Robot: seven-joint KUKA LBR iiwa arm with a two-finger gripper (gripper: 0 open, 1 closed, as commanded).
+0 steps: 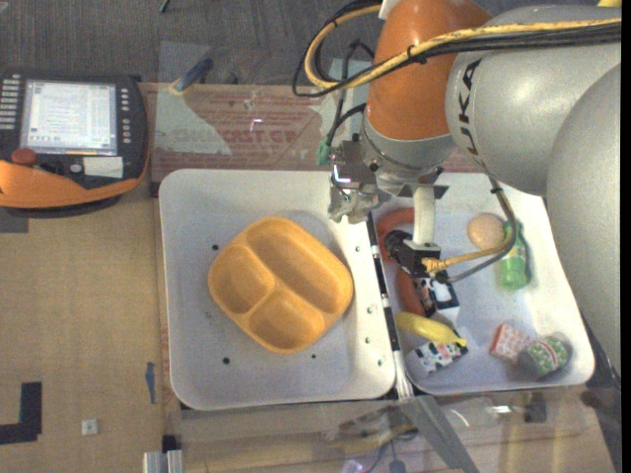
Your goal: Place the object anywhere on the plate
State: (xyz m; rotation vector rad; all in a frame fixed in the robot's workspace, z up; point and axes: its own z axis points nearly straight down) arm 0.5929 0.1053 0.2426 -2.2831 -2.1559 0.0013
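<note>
Two shallow white bins are sitting side by side on the bench. Nearest the camera, the right bin (473,299) is holding a black-and-white toy (439,355), a red-and-white packet (510,341) and a grey-green can (545,356) along its near wall. A banana (431,326) is lying just beyond the toy, touching it. Farther in, a red object (406,286) is lying partly hidden beneath the robot's wrist. A green bottle (514,266) and a peach-coloured ball (485,231) are sitting near each other. The left bin (187,363) is holding the orange divided plate (281,282), which is lying tilted near the centre. The gripper (347,205) is hanging over the divide between the bins, beside the plate's far corner. Its opening and any load cannot be told. A teach pendant (69,136) is resting beyond the left bin.
</note>
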